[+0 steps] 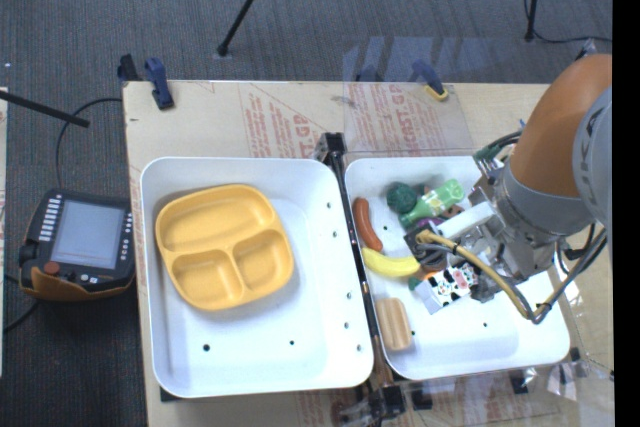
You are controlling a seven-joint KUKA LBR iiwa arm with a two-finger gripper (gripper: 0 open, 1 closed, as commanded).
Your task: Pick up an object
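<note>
My gripper (455, 277) is low over the middle of the right bin (540, 340), the arm coming in from the right. Right beneath it lies a small white thing with black and red marks (447, 287); whether it is held cannot be told. A yellow banana (390, 264) lies just left of the gripper. A brown sausage (367, 222) lies near the bin's left wall. A dark green broccoli (402, 198) and a light green bottle (437, 198) lie at the back. A tan bread roll (393, 324) lies at the front left.
The left bin (180, 355) holds a yellow divided plate (223, 245). A ridge (350, 245) separates the two bins. A teach pendant (80, 245) lies off the bench at left. Bare floor shows at the right bin's front right.
</note>
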